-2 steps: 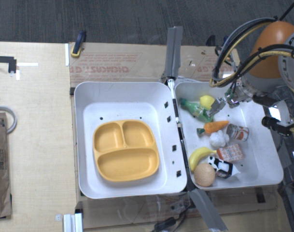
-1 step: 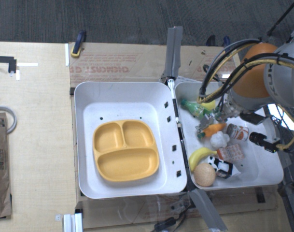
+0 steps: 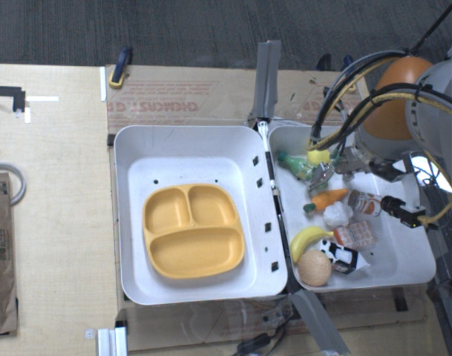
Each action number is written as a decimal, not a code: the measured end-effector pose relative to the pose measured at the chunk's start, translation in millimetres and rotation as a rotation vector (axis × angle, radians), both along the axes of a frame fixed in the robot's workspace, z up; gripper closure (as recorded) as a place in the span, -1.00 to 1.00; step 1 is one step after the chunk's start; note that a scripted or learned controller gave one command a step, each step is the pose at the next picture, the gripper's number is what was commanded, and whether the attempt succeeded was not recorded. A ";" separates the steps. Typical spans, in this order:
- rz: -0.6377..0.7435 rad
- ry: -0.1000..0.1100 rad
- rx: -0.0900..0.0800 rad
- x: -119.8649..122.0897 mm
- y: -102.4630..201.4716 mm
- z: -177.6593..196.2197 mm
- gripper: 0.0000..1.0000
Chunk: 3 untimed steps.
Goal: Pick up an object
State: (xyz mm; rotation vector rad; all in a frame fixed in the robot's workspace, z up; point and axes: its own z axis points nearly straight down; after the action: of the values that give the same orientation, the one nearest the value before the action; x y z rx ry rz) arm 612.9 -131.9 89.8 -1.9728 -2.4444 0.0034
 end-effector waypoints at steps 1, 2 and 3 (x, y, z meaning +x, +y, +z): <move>-0.140 0.002 0.001 -33.3 17.1 -0.8 -1.00; -0.143 0.004 0.001 -33.1 15.7 6.0 1.00; -0.437 0.002 -0.003 27.1 43.4 99.2 1.00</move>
State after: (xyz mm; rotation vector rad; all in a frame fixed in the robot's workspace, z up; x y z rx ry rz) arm 640.0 -88.6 189.1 -2.4552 -1.9591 0.0083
